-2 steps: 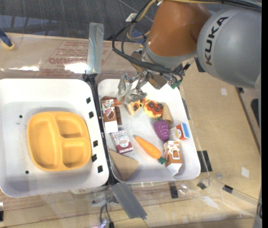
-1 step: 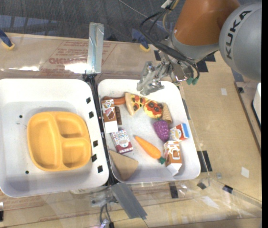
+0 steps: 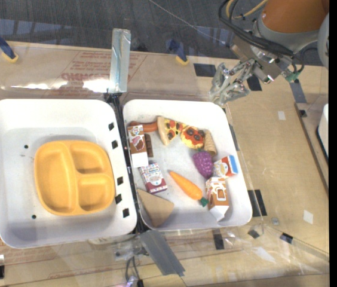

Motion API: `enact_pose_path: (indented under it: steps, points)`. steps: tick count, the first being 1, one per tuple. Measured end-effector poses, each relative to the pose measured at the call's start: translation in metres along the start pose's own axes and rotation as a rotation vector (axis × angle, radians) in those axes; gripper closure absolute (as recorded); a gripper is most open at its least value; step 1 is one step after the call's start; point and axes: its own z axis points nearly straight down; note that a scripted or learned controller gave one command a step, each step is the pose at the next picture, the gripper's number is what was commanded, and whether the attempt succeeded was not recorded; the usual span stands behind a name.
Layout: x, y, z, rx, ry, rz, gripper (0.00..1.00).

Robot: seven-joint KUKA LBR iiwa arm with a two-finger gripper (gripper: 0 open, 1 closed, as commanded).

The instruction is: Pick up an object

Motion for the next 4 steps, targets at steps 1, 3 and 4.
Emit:
enact_pose_path:
  steps: [1,3,4]
  points:
    - [-0.004,0.012,0.154,-0.015,0.008,-0.082,1.0]
    - [0.015,-0.022,0.045,-0.002,0.001,0.067,1.0]
    - [0.016,0.043,0.183,-0.014,0.007,-0.157,1.0]
